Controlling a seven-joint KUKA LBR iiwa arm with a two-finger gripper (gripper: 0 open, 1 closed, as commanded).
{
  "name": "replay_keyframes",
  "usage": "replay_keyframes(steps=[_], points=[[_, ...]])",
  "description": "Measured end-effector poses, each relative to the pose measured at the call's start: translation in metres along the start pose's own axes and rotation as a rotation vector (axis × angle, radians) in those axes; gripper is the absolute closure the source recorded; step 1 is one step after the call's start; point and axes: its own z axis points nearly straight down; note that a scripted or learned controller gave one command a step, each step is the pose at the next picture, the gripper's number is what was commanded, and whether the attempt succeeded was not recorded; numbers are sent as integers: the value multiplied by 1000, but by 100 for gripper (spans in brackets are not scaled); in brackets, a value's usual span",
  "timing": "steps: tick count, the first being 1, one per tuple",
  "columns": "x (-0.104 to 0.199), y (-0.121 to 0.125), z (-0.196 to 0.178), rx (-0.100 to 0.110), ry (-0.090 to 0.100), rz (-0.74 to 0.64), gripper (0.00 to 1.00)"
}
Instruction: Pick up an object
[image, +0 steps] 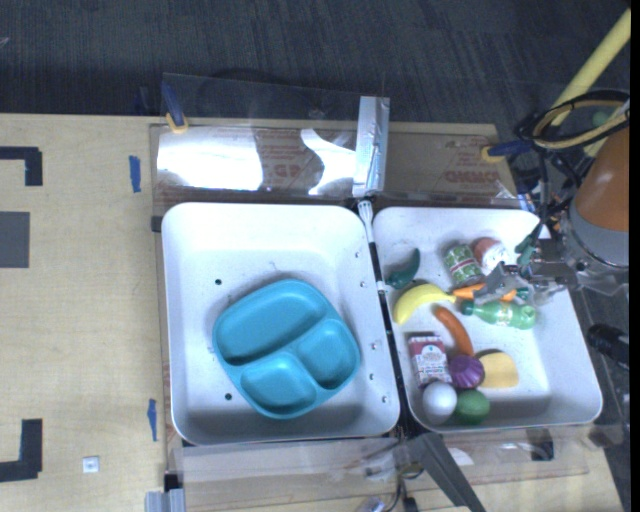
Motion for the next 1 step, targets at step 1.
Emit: replay_keyframes(steps=[1], points=[[-14,-3,129,-5,-2,-35,0]])
